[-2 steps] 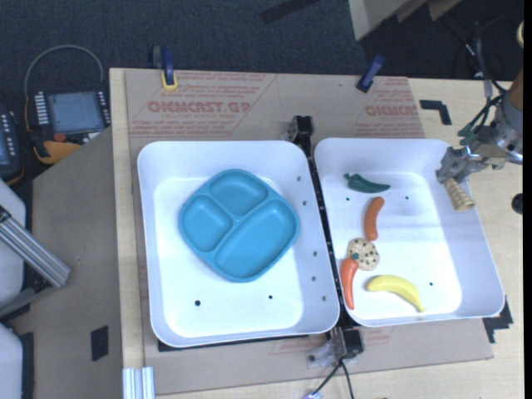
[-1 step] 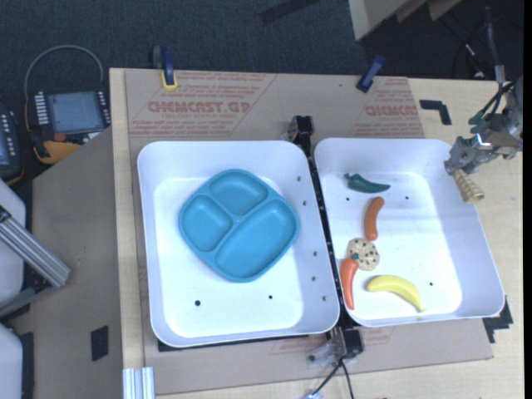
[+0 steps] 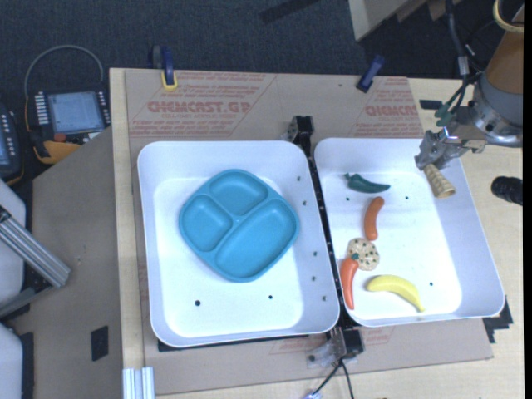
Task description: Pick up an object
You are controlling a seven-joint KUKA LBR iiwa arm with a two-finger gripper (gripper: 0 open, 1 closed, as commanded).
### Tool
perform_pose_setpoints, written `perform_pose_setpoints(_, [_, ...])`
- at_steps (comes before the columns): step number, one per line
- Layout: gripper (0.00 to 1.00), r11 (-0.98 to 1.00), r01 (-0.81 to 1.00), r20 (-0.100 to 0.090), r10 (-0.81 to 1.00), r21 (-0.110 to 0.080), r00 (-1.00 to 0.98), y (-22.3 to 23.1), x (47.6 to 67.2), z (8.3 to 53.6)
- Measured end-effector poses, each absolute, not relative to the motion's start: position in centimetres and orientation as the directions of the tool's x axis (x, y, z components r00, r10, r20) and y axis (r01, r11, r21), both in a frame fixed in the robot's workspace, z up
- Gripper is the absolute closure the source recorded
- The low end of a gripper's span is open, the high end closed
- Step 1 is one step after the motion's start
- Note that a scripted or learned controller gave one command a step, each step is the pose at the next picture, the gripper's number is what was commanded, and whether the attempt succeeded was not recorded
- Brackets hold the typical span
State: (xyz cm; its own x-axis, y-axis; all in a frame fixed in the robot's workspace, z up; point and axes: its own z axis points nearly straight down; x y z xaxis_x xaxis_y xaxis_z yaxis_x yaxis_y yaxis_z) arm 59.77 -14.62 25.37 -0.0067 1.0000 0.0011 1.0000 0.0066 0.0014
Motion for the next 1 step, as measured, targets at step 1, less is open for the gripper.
perform_pose_setpoints(1, [1.0, 0.006, 1.0, 0.002, 1.0, 0.0, -0.006, -10.11, 60.52, 25.35])
